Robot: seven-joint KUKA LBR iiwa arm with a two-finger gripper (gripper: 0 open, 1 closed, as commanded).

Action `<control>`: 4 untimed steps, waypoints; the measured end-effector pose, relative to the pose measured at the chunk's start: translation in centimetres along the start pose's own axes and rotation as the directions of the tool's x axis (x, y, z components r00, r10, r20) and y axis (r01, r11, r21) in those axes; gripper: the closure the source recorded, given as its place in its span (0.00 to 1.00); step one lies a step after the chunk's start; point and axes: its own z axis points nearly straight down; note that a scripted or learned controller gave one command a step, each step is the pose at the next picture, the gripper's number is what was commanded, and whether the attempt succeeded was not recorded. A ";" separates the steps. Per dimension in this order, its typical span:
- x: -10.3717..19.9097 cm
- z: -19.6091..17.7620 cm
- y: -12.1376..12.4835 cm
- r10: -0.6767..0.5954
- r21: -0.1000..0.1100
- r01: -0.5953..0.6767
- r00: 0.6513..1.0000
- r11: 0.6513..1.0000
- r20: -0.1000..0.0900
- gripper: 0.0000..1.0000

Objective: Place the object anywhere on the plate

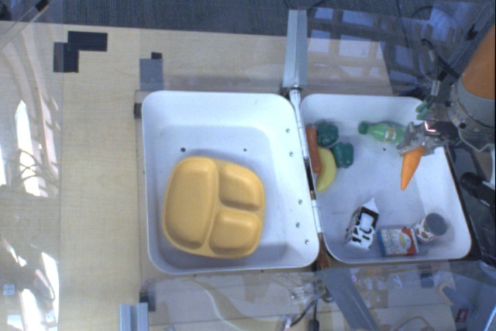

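Note:
A yellow plate (213, 205) with three compartments lies in the left white bin (155, 136), towards its front. An orange carrot (409, 169) hangs point-down over the right side of the right bin (457, 244). Its thick top end sits between the fingers of my gripper (418, 142), which is shut on it. The gripper reaches in from the right edge, far to the right of the plate.
The right bin also holds a green bottle (380, 132), two dark green pieces (335, 143), a banana (327, 170), a long red-orange piece (312, 149), a small black-and-white carton (362, 225), a juice box (397, 241) and a can (430, 227). A metal divider (294, 58) stands behind the bins.

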 end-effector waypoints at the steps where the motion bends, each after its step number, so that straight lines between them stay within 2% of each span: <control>1: 5.9 -6.7 10.1 -0.006 0.000 0.006 1.000 1.000 -0.001 1.00; 2: 6.5 -4.1 10.5 0.166 0.003 -0.166 0.986 0.986 -0.001 1.00; 3: 18.1 -4.2 10.0 0.271 0.004 -0.271 0.962 0.962 -0.003 1.00; 4: 22.6 -8.5 9.8 0.603 0.003 -0.603 0.798 0.798 -0.001 1.00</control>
